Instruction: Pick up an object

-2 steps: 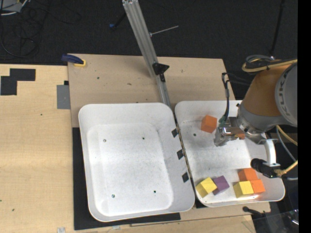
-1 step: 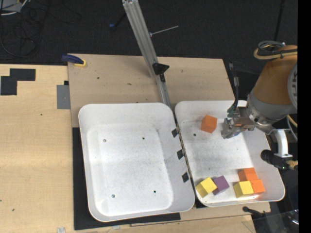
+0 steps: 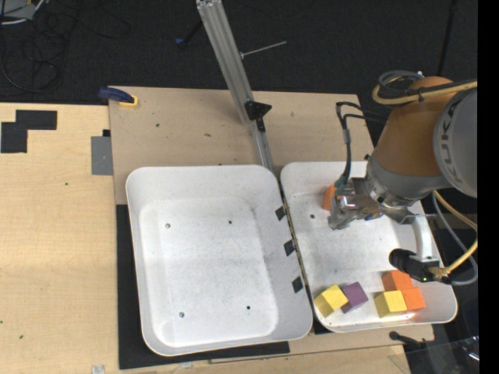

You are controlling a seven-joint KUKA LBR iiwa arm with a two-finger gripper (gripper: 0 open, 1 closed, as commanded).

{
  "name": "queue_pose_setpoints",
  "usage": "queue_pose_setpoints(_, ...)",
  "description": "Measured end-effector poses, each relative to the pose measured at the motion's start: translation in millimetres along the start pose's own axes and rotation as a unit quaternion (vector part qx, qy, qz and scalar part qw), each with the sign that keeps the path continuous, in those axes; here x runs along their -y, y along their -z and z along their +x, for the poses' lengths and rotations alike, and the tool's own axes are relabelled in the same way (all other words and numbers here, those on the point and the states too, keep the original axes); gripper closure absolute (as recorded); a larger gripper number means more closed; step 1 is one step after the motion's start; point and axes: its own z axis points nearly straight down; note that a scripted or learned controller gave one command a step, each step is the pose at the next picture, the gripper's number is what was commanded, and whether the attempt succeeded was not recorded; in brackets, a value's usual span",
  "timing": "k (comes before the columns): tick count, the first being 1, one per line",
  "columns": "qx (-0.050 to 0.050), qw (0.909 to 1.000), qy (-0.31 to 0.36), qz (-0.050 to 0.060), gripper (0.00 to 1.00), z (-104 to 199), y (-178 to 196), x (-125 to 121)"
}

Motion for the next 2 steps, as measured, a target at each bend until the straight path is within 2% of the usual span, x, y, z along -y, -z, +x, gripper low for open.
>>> queue_pose_setpoints(1, 0.000, 1.0000, 0.001, -0.001, 1.00, 55.8, 13.2, 3.8)
queue_pose_setpoints(2, 0.000, 1.0000, 0.000, 0.001, 1.00, 110.0, 14.8, 24.8)
